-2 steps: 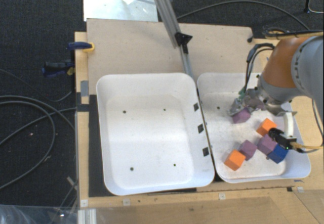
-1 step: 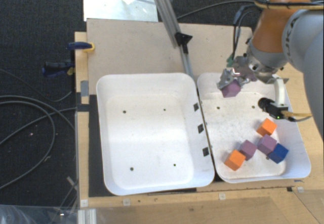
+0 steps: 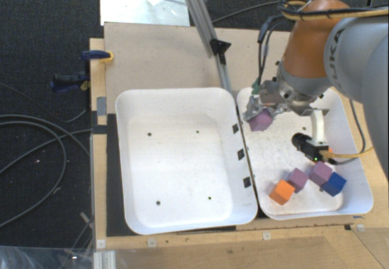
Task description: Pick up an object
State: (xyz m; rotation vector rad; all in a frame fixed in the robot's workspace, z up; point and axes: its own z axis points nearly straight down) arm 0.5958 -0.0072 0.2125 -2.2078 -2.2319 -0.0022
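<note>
- Nearest the camera, along the front of the right bin, sits the leftover pile: an orange cube, a purple cube touching it, a second purple cube just beside that, and a blue cube tucked up against the second purple one.
- The left bin next door is bare white with a few small dark dots on its floor, so there's nothing to grab in there.
- Further back, near the right bin's far-left corner, the gripper has its fingers closed on a third purple piece, the held purple cube. It sits right at the fingertips, tilted a bit, close to the wall between the two bins.
- My read is the grasp is made and we're in the lift part. I honestly can't tell from this angle whether the cube is clear of the bin floor.
- For the next move I'd just go straight up, nice and steady. The cube looks cocked in the grip, so a jerky lift or a brush against the divider wall could knock it loose.
- Way at the back there's the bare bench board, a slanted metal pole and a blue clamp on the left edge, all well apart from the action.
</note>
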